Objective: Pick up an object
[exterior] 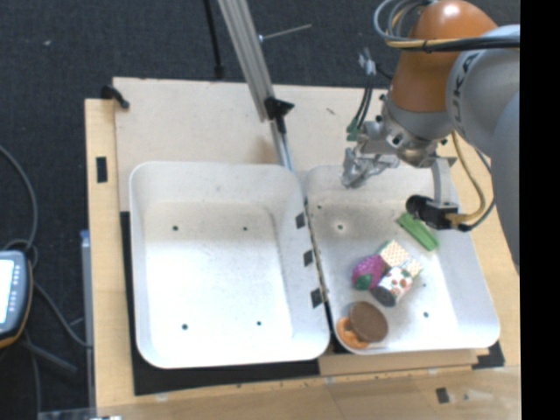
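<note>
My gripper [354, 178] hangs over the far left corner of the right bin [455, 322], its fingertips close together with nothing visible between them. In the near half of that bin sits a cluster of objects: a purple toy [367, 273], a checkered block [395, 254], a small patterned white box [398, 284] and a brown round piece [368, 320] on an orange one [347, 330]. A green bar [417, 232] lies near the bin's right side. The gripper stands well apart from all of them.
The left bin [219, 261] lies beside the right one, with a shared divider [311, 252] between them. A slanted metal pole [254, 59] rises behind the bins. A black cable and connector [433, 210] hang to the right of the gripper.
</note>
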`<state>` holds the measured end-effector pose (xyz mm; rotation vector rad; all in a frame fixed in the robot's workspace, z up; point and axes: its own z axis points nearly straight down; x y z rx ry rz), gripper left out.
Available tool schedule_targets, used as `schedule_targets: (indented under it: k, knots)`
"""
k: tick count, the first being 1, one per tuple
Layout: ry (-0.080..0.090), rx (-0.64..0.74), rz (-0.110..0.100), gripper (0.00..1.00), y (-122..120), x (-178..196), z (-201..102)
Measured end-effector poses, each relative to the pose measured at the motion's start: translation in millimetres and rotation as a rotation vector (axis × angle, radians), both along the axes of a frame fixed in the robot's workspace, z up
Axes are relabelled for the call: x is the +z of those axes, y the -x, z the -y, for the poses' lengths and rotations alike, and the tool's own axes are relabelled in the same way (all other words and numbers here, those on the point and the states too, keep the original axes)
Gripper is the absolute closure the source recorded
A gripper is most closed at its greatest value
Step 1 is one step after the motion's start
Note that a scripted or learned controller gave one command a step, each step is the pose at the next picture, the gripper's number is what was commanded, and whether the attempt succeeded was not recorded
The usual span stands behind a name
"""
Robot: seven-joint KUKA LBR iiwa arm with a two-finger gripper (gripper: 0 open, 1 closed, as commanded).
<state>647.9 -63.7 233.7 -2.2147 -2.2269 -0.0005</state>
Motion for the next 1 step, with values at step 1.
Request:
schedule_targets:
  k: [1]
  knots:
    - [-0.001, 0.001, -0.001, 1.00, 4.8, 5.6, -44.9]
